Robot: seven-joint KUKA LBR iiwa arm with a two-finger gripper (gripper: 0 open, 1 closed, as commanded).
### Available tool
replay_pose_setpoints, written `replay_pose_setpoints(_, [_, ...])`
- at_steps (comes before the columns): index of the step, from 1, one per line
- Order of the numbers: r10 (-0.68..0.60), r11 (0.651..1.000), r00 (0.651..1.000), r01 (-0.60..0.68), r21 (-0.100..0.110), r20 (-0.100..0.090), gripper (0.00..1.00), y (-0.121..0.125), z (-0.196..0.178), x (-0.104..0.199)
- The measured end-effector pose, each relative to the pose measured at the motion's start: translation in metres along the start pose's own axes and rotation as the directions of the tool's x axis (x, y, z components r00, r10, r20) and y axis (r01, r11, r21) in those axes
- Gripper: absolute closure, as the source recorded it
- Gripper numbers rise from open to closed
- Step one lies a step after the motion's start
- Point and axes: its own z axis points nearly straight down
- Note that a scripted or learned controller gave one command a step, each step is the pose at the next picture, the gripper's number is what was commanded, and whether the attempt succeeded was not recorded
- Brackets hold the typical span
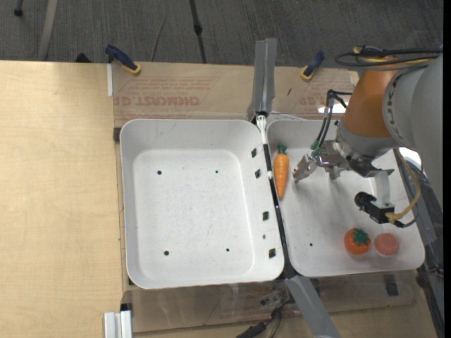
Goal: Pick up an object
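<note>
An orange carrot (pixel 280 172) with a green top lies along the left wall of the right bin (pixel 317 255). A small red-orange fruit with green leaves (pixel 357 241) and a pink round piece (pixel 386 244) sit near that bin's front right corner. My gripper (pixel 316 170) hangs over the middle of the right bin, just right of the carrot and apart from it. Its fingers are open, with nothing between them. The grey arm with its orange band (pixel 370 108) comes in from the right.
The left bin (pixel 141 210) adjoins the right one along a black-clipped divider (pixel 269 189). Both stand on cardboard held by blue-and-orange clamps (pixel 121 58). A black cable fitting (pixel 373 208) hangs below the wrist over the right bin.
</note>
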Motion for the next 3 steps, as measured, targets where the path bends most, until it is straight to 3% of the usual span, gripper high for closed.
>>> replay_pose_setpoints(1, [0.017,1.0,1.0,-0.017,0.002,-0.003,0.0,-0.125,0.001,0.001])
replay_pose_setpoints(2, [-0.04,0.999,0.999,0.04,-0.001,0.0,0.0,-0.022,0.0,-0.042])
replay_pose_setpoints(3, [-0.022,1.0,1.0,0.022,-0.001,0.0,0.0,0.057,0.0,0.003])
